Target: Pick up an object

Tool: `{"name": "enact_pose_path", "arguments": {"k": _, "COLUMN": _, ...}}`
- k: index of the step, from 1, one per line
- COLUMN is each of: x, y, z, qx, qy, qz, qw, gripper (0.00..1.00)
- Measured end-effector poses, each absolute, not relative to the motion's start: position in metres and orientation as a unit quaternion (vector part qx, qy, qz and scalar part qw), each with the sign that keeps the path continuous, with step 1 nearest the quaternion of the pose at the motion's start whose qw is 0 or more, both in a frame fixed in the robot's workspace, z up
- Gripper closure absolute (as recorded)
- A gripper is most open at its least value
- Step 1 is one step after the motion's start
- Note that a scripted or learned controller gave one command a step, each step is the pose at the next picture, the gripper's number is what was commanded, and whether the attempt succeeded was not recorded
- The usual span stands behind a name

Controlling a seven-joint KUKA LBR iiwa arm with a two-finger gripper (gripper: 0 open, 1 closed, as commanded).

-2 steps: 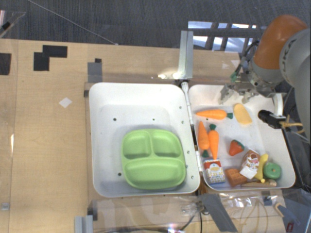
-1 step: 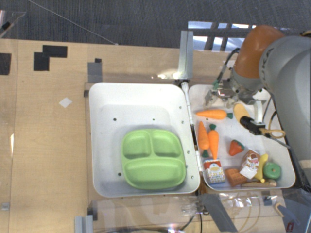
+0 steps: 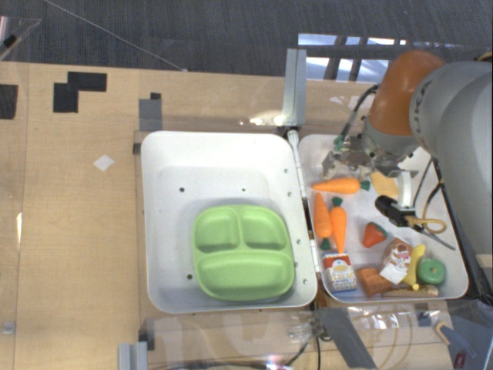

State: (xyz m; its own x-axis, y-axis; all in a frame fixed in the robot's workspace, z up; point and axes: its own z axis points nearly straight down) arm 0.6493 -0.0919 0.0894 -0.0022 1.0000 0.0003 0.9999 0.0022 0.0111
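My gripper point(image 3: 348, 163) hangs over the far part of the right bin point(image 3: 312, 154), under the grey wrist and orange band. Just in front of it an orange carrot point(image 3: 337, 185) lies crosswise on the bin floor. Nothing shows between the gripper and the carrot that would tell me whether they touch. Two more carrots point(image 3: 321, 215) point(image 3: 338, 227) lie side by side along the bin's left wall. A yellow cheese wedge point(image 3: 384, 183) sits to the right of the gripper, and a red strawberry point(image 3: 373, 235) lies nearer the front.
The left bin point(image 3: 166, 284) holds a green divided plate point(image 3: 243, 251). At the right bin's front lie a small carton point(image 3: 340, 273), a brown piece point(image 3: 373, 282), a red-and-white packet point(image 3: 396, 259), a banana point(image 3: 417, 262) and a green apple point(image 3: 432, 270).
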Motion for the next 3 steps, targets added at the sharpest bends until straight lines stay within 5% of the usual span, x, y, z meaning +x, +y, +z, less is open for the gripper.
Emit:
{"name": "enact_pose_path", "arguments": {"k": 1, "x": 0.619, "y": -0.089, "z": 0.091, "qx": 0.675, "qy": 0.738, "qz": 0.0050, "qw": 0.005, "gripper": 0.00}}
{"name": "enact_pose_path", "arguments": {"k": 2, "x": 0.530, "y": -0.091, "z": 0.093, "qx": 0.741, "qy": 0.672, "qz": 0.0071, "qw": 0.006, "gripper": 0.00}}
{"name": "enact_pose_path", "arguments": {"k": 3, "x": 0.508, "y": -0.105, "z": 0.093, "qx": 0.719, "qy": 0.695, "qz": 0.0100, "qw": 0.009, "gripper": 0.00}}
